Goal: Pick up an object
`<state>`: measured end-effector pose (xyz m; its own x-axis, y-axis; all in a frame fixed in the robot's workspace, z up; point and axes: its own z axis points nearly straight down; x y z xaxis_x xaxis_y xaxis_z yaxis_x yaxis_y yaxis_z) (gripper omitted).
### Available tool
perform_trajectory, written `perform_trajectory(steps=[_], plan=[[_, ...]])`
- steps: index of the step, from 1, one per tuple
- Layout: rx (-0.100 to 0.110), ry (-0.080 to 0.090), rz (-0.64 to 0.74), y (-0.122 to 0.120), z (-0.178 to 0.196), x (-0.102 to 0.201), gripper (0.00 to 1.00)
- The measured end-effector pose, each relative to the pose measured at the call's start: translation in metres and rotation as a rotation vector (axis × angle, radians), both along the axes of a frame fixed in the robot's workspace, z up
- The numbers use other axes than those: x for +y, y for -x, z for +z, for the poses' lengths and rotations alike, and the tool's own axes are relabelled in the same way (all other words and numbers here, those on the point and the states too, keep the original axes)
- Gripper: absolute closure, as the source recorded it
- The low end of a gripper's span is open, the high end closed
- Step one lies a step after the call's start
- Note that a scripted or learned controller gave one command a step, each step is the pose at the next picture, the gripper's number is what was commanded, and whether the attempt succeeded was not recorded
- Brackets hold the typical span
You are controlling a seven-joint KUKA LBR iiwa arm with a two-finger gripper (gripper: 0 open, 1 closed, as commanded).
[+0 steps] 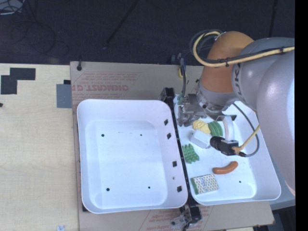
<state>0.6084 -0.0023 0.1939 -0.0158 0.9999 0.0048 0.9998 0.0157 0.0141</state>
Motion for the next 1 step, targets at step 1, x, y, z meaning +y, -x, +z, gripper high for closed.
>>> perform_trajectory(steps=[1], plan=[[0.008,0.005,-0.018,0.0483,0.0963,-0.0223,1.0]])
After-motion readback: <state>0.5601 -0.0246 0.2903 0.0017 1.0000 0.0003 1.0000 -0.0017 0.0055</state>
